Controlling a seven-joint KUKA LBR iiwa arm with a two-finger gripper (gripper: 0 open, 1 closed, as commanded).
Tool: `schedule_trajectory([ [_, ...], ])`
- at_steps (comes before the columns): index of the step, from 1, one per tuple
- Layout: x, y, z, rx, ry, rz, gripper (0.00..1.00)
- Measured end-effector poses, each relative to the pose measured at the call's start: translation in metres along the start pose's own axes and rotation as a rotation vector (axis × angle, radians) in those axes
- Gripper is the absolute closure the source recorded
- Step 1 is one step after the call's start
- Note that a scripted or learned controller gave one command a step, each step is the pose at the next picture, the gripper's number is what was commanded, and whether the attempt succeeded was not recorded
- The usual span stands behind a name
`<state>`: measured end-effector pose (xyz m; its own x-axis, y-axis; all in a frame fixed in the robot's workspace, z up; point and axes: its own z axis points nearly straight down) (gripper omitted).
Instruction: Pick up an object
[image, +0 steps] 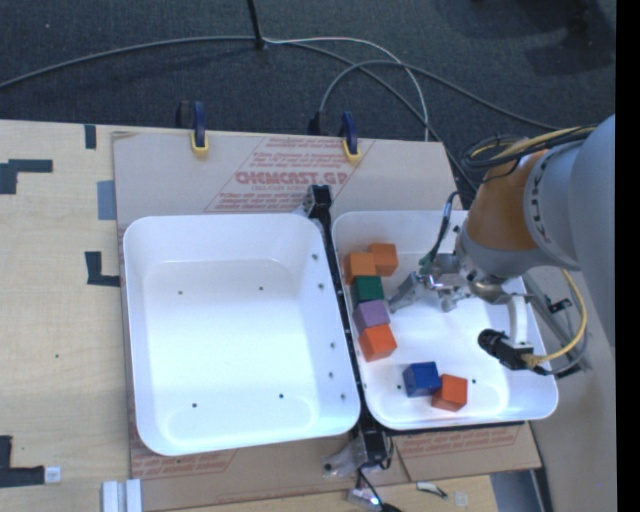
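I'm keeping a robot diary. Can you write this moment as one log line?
tool: low in right bin, beside green block | blocks: all in right bin | lifted: nothing seen

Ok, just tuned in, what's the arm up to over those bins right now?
The arm is reaching into the right bin, its gripper low beside a column of blocks along the bin's left wall: two orange blocks, a green block, a purple block and another orange block. A blue block and an orange one lie nearer the front. Nothing looks lifted yet.
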<state>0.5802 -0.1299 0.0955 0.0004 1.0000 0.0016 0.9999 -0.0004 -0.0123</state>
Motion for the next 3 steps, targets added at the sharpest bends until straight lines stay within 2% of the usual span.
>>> schedule_trajectory([
  [1, 0.025, 0.05, 0.007, -0.009, -0.004, 0.0, 0.0],
  [2, 0.027, 0.003, 0.006, -0.012, -0.004, 0.002, 0.0],
  [3, 0.033, 0.057, 0.006, -0.009, -0.003, 0.002, 0.0],
])
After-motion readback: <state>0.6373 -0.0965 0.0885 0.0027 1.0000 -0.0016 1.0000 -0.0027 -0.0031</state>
